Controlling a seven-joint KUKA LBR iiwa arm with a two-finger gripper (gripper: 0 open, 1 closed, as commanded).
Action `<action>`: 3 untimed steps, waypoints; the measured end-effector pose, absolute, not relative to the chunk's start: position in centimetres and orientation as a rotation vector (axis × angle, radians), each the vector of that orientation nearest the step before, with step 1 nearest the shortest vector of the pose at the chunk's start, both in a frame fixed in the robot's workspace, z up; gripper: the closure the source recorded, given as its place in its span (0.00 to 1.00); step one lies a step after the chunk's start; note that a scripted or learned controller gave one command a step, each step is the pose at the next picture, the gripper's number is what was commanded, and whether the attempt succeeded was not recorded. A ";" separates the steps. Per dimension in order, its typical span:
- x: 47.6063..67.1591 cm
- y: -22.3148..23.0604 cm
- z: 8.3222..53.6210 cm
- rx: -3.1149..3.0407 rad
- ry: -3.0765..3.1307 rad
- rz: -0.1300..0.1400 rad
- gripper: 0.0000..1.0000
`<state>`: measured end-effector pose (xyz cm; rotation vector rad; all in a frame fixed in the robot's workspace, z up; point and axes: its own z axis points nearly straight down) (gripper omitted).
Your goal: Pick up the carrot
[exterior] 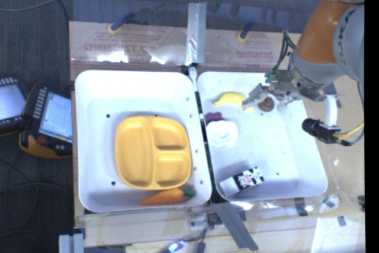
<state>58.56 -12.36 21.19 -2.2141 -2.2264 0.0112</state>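
A handheld control pendant lies on the floor at far left, beside the left white bin, which holds a yellow divided plate; the carrot lies on its side just below the plate, along the bin's near wall. In the right white bin sit a yellow banana-shaped toy, a white cup-like object and a small black-and-white item. The gripper hangs over that bin's far end, well away from the carrot, its fingers spread apart around a small brown object.
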 end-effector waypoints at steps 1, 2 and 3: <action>58.2 -11.5 10.6 -2.049 -2.374 0.009 0.00; 57.4 -10.2 9.1 -2.225 -2.235 -0.006 0.00; 57.6 -2.0 15.9 -2.095 -2.332 -0.003 0.00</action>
